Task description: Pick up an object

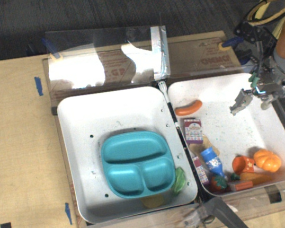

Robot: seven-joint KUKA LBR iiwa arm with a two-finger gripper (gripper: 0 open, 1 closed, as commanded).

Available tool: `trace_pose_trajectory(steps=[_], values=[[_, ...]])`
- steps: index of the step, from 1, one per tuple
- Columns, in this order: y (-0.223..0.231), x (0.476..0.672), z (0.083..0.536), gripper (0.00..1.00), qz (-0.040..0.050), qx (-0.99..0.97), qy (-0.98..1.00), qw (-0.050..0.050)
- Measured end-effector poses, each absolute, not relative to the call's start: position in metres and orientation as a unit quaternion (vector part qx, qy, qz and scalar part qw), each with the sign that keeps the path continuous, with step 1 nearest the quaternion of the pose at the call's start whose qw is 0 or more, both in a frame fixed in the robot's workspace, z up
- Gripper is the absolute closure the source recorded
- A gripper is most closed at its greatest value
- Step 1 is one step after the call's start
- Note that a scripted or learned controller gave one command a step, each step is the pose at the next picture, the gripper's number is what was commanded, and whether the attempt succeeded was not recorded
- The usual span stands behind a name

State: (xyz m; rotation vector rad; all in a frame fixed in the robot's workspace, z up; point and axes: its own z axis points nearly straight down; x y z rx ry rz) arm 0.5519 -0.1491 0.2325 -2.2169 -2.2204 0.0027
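My gripper hangs over the upper right part of the right bin, reaching in from the right, with nothing between its fingers. Below it the bin holds an orange sausage-like toy near the top left, a small printed box, a blue bottle, and orange toy fruits in the bottom right corner. A red item lies near the bin's bottom edge.
The left bin holds a teal divided tray with a green item at its lower right corner. A clear plastic sheet stands behind the bins. Cables hang at the upper right.
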Motion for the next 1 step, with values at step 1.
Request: trace_pose_trajectory(steps=[1], values=[[-0.1061, 0.5021, 0.1081, 0.00, 0.0022, -0.692, -0.722, 0.004]])
